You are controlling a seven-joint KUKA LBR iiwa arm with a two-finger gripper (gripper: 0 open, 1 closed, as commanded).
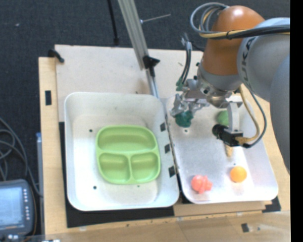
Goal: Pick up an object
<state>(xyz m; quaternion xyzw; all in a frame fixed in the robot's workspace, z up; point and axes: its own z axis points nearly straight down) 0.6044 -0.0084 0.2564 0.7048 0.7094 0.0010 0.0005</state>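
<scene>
Nearest to us, at the front of the right bin [257, 185], we see a pink toy [202, 184] and, just to its right, an orange ball [238, 174]. Farther back in the same bin a green ball [222, 118] lies partly hidden behind the arm's fittings. The left bin [78, 135] holds a light green divided plate [127, 154] with three compartments, lying flat near its middle.

The gripper [183, 116] hangs over the back left part of the right bin, close to the wall between the bins. We see a small dark green object [183, 119] pinched between its fingers, closed on it, and seemingly lifted off the bin floor.

Both bins sit on a pale wooden bench [101, 64]. Beyond it we see dark carpet [35, 14], a slanted metal pole [134, 26], and a grey screen unit [7, 208] with cables at lower left.
</scene>
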